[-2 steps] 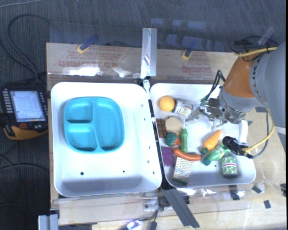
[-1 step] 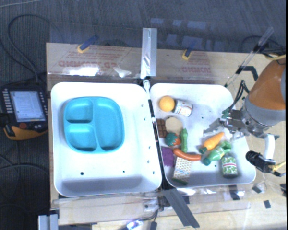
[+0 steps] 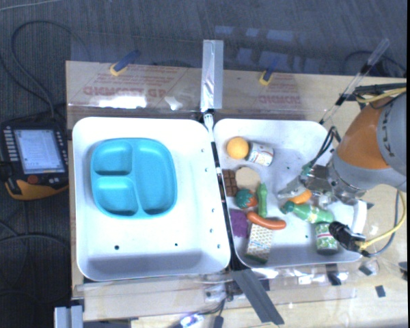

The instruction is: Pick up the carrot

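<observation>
Here the arm [image 3: 376, 149] is reached in from the table's right edge, bent down over the right bin [image 3: 287, 251]. The claw [image 3: 307, 191] is seen clenched on the carrot [image 3: 300, 197] near the bin's right side.

Red print runs across the cardboard [image 3: 133, 91] on the bench, well up and left of the jaws, but it is too blurred and inverted to read. Nothing else is legible.

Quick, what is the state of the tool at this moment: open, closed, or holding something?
Tool: cannot be told; it sits low in the right bin at a small orange piece.
</observation>
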`<control>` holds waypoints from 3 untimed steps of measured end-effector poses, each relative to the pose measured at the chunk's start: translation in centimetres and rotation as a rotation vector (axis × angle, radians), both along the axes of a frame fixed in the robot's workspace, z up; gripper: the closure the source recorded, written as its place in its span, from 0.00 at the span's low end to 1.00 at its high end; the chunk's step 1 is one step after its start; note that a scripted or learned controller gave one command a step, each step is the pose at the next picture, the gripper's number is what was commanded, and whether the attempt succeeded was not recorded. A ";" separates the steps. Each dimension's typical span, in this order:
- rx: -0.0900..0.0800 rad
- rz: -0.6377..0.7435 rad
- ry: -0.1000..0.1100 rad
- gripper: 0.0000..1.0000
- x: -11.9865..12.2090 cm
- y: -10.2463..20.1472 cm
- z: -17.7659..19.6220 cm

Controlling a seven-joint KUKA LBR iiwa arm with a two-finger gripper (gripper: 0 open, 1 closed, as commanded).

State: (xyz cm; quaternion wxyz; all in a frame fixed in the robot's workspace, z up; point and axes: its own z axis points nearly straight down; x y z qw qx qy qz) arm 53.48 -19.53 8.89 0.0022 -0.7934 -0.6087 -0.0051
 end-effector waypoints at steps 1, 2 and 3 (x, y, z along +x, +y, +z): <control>-0.003 0.001 -0.001 1.00 0.1 0.0 0.6; -0.009 0.209 0.011 1.00 -1.3 -0.3 2.6; -0.011 0.216 0.010 1.00 3.9 5.6 12.4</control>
